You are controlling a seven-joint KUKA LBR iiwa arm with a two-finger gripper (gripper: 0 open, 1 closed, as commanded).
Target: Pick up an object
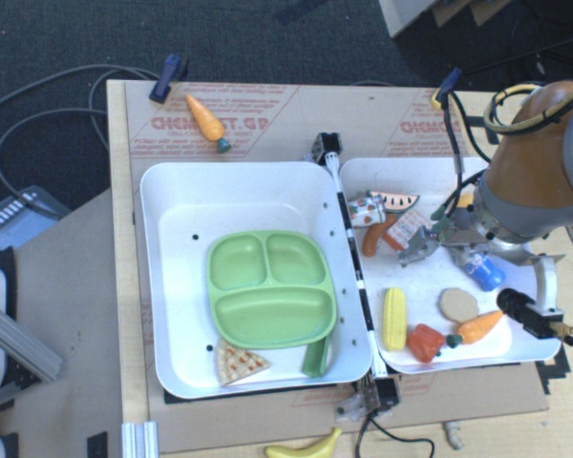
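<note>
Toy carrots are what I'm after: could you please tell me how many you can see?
2. One carrot lies on the cardboard beyond the left bin. The other carrot lies near the right bin's front edge. The arm could hide more.

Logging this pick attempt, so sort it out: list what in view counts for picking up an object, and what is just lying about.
For the job:
gripper
hot dog
watermelon slice
corn cob
red pepper
right bin carrot
cookie
blue item

Lying about:
green divided plate
pizza slice
green stick
carrot on the bench
banana
</note>
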